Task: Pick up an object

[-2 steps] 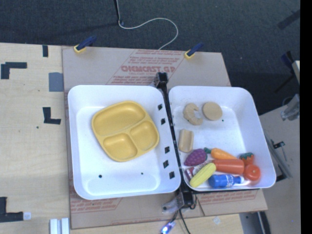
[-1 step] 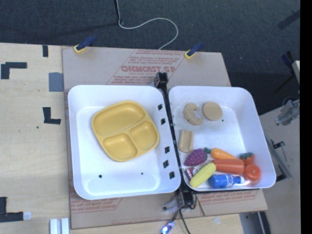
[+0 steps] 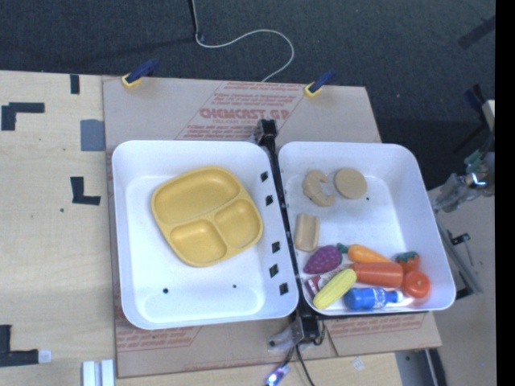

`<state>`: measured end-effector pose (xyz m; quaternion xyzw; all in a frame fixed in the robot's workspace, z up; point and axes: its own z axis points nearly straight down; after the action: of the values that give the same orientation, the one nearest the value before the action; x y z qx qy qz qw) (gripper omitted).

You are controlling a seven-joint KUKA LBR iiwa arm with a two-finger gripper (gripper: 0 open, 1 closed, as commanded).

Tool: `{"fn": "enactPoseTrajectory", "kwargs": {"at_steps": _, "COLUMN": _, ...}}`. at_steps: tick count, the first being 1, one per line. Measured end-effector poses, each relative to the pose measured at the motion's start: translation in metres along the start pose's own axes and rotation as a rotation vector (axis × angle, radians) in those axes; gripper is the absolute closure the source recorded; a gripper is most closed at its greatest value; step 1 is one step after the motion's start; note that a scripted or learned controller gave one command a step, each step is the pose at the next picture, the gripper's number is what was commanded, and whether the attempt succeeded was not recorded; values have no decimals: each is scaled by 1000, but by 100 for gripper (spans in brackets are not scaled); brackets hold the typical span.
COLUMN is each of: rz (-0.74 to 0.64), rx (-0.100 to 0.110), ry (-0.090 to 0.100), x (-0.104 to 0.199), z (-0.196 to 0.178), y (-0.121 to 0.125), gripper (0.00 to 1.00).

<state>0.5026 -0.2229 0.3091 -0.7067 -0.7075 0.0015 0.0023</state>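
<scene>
Toy food crowds the near corner of the right bin [image 3: 429,207]: a yellow corn cob [image 3: 335,287], a blue bottle [image 3: 370,298] lying on its side, a red tomato [image 3: 416,284] and an orange-red piece [image 3: 378,274] lie touching one another, with a carrot [image 3: 368,255] and a purple grape bunch [image 3: 323,258] just behind them. A tan block [image 3: 306,232] lies by the divider between the bins. Farther back, a bitten biscuit [image 3: 319,188] and a round biscuit [image 3: 350,183] sit close together. The left bin [image 3: 121,215] holds a yellow divided plate [image 3: 208,215], set at a tilt to the bin's walls. Both bins rest on a cardboard sheet [image 3: 241,111] on the bench [image 3: 48,215].

Grey hardware [image 3: 467,185] beyond the right bin's outer wall may be part of the arm, though it is too indistinct to be sure. Whether the jaws are open or closed cannot be told. Every object lies in a bin and nothing appears lifted, so the pick looks wholly undone: choosing a piece, descending, closing and raising all seem to remain. The biscuits and the tan block, lying apart from the cluster, look the easier targets.
</scene>
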Motion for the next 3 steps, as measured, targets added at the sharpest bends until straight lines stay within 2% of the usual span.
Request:
{"fn": "enactPoseTrajectory", "kwargs": {"at_steps": 1, "rz": -1, "rx": -2, "ry": -1, "x": 0, "z": 40, "y": 23, "gripper": 100}}
{"fn": "enactPoseTrajectory", "kwargs": {"at_steps": 3, "rz": -2, "rx": -3, "ry": -2, "x": 1, "z": 18, "y": 23, "gripper": 100}}
